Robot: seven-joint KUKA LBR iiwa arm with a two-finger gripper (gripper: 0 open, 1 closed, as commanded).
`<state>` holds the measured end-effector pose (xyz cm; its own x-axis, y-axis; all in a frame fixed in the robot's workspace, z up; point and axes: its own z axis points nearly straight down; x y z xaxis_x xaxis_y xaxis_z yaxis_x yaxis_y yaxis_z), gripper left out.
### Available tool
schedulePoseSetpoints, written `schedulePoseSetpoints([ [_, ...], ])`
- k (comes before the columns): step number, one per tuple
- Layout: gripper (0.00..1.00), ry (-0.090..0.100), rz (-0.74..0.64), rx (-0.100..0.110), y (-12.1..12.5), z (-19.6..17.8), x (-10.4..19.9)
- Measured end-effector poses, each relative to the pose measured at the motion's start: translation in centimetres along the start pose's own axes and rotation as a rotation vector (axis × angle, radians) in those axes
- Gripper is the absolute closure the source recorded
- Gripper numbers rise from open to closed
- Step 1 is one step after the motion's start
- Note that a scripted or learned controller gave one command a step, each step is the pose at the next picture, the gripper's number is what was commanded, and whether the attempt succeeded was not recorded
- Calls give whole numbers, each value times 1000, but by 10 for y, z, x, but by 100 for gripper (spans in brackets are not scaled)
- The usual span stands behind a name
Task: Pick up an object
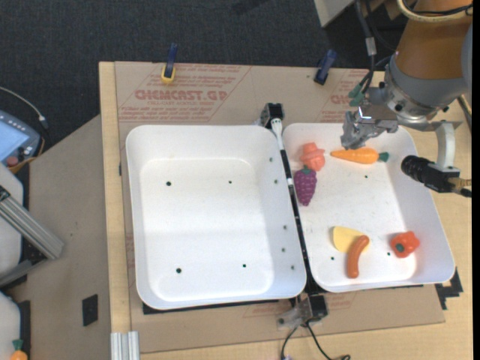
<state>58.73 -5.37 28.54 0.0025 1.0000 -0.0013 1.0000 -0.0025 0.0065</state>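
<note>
Sausage (pixel 356 255), cheese wedge (pixel 343 238) and tomato (pixel 404 244) are lying untouched at the near end of the right bin (pixel 420 216) while the gripper (pixel 358 138), its opening impossible to judge, is hovering just above the carrot (pixel 355 156), nothing lifted yet.

The arm (pixel 435 43) is running out of the picture at the top and right edges, so its upper links are being cut off. The end effector (pixel 360 139) is hanging just above the carrot (pixel 355 155), and its fingertips are too small and dark to tell apart. A blue device (pixel 13 137) is being cropped by the left edge. Cables (pixel 300 347) are trailing out at the bottom edge.
</note>
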Motion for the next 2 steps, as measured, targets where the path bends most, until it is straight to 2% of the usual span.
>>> schedulePoseSetpoints([
  [1, 100, 3, -6, 10, -46, -4, 33],
  [2, 100, 4, -9, -4, -81, -98, 78],
])
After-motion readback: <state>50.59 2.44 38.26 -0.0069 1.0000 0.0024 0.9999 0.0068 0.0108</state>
